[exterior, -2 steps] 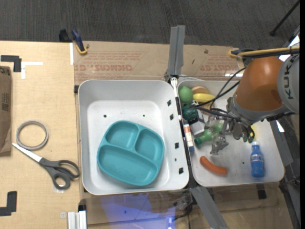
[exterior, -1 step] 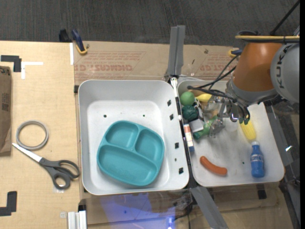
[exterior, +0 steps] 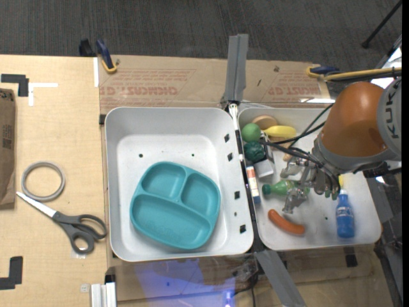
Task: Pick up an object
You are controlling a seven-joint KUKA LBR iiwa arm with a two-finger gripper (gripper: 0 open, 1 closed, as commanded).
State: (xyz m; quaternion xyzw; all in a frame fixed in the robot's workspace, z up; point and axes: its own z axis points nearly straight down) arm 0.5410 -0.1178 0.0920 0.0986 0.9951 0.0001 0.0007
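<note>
My gripper [exterior: 294,185] hangs low in the right bin [exterior: 364,235], near its middle, and stands open. Its two metal fingers [exterior: 291,169] sit apart, one on each side of the right end of a small green bottle [exterior: 276,187] that lies on the bin floor. Just in front of the gripper lies a red sausage [exterior: 285,222]. A blue bottle [exterior: 344,215] rests to its right. Behind it are a yellow banana [exterior: 280,132], a green lime [exterior: 251,132], a dark green object [exterior: 255,151] and a white tube [exterior: 253,181]. The arm's orange band [exterior: 354,120] hides part of the bin.
The left bin [exterior: 128,133] holds a teal divided plate [exterior: 176,204]. On the bench at the left lie scissors [exterior: 67,222] and a roll of tape [exterior: 43,180]. A grey divider bar [exterior: 236,69] runs up behind the two bins.
</note>
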